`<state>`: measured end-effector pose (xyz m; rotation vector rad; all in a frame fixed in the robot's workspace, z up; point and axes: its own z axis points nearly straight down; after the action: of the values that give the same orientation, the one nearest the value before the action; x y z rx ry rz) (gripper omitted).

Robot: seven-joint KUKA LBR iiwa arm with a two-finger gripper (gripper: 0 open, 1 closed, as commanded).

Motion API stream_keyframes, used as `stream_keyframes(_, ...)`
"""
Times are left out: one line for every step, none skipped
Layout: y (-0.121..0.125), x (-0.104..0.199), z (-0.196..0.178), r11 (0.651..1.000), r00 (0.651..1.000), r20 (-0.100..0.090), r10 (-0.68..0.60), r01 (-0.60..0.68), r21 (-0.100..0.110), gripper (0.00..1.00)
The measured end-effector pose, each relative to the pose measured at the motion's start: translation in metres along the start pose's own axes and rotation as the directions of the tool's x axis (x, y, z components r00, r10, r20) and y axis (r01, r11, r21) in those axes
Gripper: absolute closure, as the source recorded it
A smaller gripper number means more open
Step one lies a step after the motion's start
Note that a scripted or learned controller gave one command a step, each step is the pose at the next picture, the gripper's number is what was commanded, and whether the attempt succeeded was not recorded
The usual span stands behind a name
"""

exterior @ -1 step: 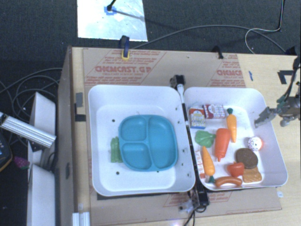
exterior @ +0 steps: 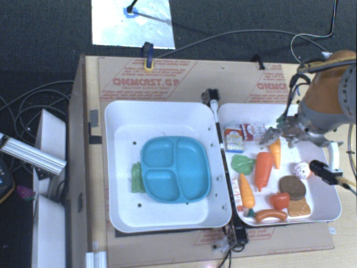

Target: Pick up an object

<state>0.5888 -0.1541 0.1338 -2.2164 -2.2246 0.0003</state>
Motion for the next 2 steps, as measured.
stream_keyframes(-0.057, 0.025, 0.049, 1.0, 1.0, 0.001, 0.002, -0.002, -0.003, 0.0)
stream_keyframes(-0.077, 0.023, 0.05, 1.0, 1.0, 0.0, 0.002, -0.002, -0.001, 0.0)
